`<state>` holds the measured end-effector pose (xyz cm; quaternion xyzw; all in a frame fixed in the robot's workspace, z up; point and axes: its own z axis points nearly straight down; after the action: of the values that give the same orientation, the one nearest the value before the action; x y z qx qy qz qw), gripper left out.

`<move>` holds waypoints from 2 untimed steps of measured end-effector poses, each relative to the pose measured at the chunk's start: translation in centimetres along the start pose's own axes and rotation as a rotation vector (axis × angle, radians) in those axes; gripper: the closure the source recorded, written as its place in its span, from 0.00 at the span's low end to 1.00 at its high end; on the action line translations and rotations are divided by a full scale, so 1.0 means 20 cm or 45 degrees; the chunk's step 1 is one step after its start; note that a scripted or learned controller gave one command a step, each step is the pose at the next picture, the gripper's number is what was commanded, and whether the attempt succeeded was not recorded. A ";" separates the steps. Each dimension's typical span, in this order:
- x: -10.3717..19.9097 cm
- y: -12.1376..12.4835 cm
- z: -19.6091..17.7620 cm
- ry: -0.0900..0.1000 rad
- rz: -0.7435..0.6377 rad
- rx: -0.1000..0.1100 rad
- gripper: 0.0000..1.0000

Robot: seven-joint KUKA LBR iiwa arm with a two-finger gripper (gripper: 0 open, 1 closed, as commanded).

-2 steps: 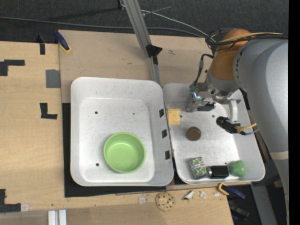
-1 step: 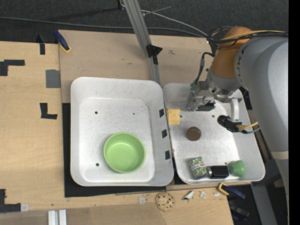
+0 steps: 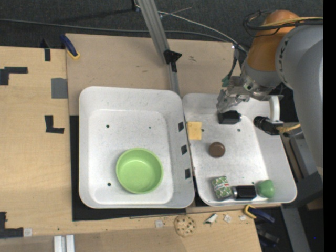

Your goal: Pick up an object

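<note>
The jaws point(image 3: 228, 105) are positioned directly above a small black block point(image 3: 229, 118), flat and rectangular, in the right bin point(image 3: 273, 156). Their opening cannot be determined. A brown disc point(image 3: 217, 149) lies below them.

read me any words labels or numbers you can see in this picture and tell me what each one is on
No text can be read.
The small green and white packet in the right bin bears print, too small and blurred to read.
The yellow block, brown disc and green bowl show no marking.
</note>
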<state>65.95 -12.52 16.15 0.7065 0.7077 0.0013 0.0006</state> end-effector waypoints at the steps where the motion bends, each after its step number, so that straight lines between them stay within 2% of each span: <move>1: 0.03 0.00 -0.22 0.000 -0.001 0.000 1.00; 2: 0.03 0.01 -0.50 0.000 0.000 0.000 1.00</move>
<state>66.04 -11.90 26.06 0.7064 0.7078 0.0014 0.0007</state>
